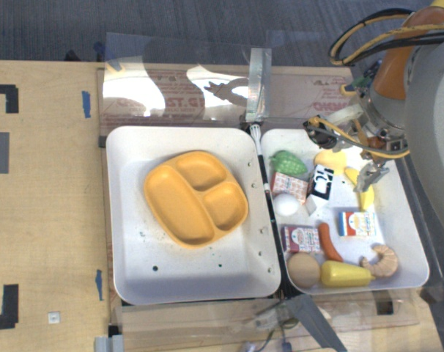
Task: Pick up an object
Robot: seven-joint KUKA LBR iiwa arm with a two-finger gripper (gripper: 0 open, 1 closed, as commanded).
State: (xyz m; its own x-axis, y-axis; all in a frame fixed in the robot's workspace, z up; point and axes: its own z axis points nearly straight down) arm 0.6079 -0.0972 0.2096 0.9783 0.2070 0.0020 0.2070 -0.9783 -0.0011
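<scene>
The right bin [417,249] holds several small items. At the back lie a green leafy toy [289,162], a pink carton [289,185], a black-and-white card [322,182] and a yellow banana [333,160]. Further forward are a white egg [286,207], a white carton [356,224], a red sausage [328,242], a second pink carton [301,237], a brown potato [303,268], a yellow piece [344,273] and a croissant [382,261]. My gripper [370,176] hangs low over the bin's back right, just beside the banana's right end. Nothing shows lifted in it.
The left bin [127,218] holds a yellow divided plate [196,196]. A cardboard wall [207,97] with a taped post [257,86] runs behind both bins. The arm's grey body and yellow cables [383,28] fill the upper right.
</scene>
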